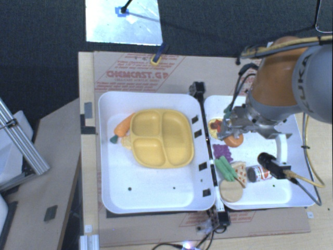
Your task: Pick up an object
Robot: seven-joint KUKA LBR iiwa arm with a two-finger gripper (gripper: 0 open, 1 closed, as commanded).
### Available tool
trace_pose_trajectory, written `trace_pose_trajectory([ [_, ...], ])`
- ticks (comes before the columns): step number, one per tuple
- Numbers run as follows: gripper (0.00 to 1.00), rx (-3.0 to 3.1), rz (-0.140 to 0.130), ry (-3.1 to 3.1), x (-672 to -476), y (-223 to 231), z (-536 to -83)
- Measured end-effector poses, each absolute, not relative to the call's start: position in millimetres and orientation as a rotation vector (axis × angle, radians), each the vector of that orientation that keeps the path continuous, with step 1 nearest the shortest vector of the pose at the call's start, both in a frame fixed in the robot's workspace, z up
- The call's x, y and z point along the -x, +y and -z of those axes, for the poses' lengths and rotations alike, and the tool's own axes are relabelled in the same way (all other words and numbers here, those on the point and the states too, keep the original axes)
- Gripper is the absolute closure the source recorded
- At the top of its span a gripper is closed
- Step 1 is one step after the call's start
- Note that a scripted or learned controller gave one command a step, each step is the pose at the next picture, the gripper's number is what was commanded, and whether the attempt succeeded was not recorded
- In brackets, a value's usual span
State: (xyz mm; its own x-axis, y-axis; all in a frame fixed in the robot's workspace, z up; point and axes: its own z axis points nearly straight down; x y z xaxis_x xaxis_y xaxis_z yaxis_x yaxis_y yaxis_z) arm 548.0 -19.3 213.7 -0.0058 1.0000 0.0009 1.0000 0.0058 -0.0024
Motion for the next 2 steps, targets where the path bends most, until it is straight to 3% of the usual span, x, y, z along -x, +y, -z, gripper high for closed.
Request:
trace_pose_trajectory([
  [1,1.00,2.211,0.001,-2.229,-509.9,19,-234],
  [2,1.00,2.220,-0.001,-2.222,-509.2,17,-214],
])
